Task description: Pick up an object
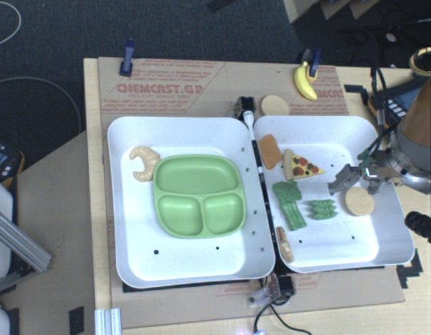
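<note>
My gripper (358, 180) hangs over the right side of the right bin (383, 253), reaching in from the right. It stands open, and nothing shows between its fingers. A round tan cookie (360, 203) lies just below it on the bin floor. Left of the gripper lies a pizza slice (301, 165). An orange bread piece (270, 151), a large green vegetable (290, 202), a small green leafy piece (323, 209) and a small brown piece (283, 243) fill the bin's left half.
The left bin (131, 257) holds a green divided plate (199, 195) and a croissant (143, 162). Behind the bins, a banana (305, 82) and a tan disc (274, 105) rest on the cardboard. Cables and dark equipment (383, 96) crowd the right edge.
</note>
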Tool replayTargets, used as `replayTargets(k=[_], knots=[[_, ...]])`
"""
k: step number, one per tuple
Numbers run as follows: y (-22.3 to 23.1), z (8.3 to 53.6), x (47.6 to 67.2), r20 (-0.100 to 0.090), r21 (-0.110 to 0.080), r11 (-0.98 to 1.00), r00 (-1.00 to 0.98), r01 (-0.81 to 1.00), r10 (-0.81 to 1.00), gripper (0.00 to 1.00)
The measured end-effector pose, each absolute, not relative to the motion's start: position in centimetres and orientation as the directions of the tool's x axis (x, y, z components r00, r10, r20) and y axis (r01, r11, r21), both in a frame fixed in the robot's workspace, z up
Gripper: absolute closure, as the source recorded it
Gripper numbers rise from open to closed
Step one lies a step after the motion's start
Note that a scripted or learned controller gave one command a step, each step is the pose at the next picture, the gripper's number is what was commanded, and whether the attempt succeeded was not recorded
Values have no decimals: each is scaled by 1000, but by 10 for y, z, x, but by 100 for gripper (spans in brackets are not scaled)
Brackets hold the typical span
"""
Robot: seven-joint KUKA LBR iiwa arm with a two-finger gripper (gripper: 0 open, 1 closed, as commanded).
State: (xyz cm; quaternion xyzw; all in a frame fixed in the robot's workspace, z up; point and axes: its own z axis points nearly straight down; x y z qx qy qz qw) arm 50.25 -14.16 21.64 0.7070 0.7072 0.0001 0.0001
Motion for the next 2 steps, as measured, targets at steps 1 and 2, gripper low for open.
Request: replayTargets(k=[1, 2], knots=[[-131, 86, 475, 5, -14, -1, 1, 1000, 1000, 0], [-143, 84, 500, -2, 3, 0, 0, 1000, 1000, 0]])
